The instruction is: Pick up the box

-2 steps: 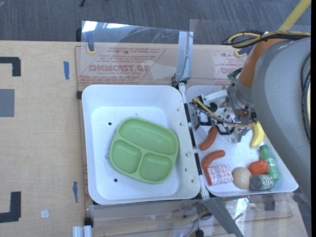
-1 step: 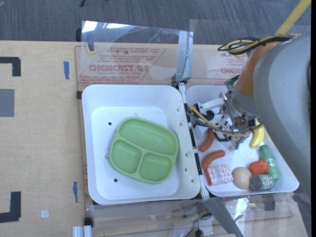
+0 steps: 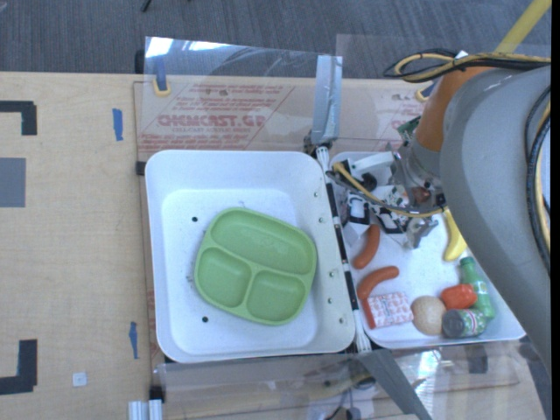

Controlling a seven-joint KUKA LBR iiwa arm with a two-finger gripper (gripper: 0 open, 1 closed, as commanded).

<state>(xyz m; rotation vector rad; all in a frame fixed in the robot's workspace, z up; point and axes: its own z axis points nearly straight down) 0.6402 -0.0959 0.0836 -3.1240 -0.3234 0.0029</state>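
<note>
The box [image 3: 388, 308] is small, red and white patterned, and lies flat near the front edge of the right bin [image 3: 437, 340]. My gripper [image 3: 418, 228] hangs over the middle of that bin, below the grey arm and its orange band. It is well behind the box and apart from it. Nothing shows in the gripper.
Two red sausages [image 3: 367, 245] [image 3: 378, 280] lie between the gripper and the box. A tan egg-like item [image 3: 428, 315], a tomato [image 3: 458, 297], a green bottle [image 3: 478, 289] and a banana [image 3: 452, 240] crowd the bin's right side. The left bin [image 3: 166, 175] holds a green divided plate [image 3: 254, 265].
</note>
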